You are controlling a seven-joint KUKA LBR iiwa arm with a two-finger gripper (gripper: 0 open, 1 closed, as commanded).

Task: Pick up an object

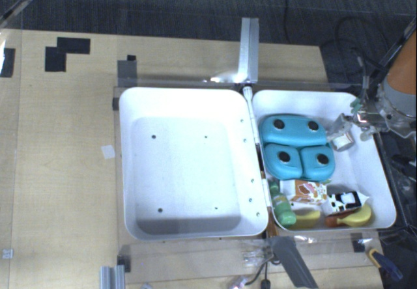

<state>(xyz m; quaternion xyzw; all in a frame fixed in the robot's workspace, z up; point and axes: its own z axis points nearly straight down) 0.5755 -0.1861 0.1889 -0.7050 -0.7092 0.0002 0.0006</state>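
Note:
The right bin holds a large teal plastic piece with three rounded lobes and black holes. Along the bin's front edge lie a green bottle, an orange-and-white packet, a black-and-white cow toy and a yellow banana. My gripper reaches in from the right and hangs over the bin's back right part, just right of the teal piece. It stands open with nothing between its fingers.
The left bin sits beside the right one, with a metal divider post behind the seam. Black tape marks lie on the wooden bench at far left. Cables trail on the dark floor beyond.

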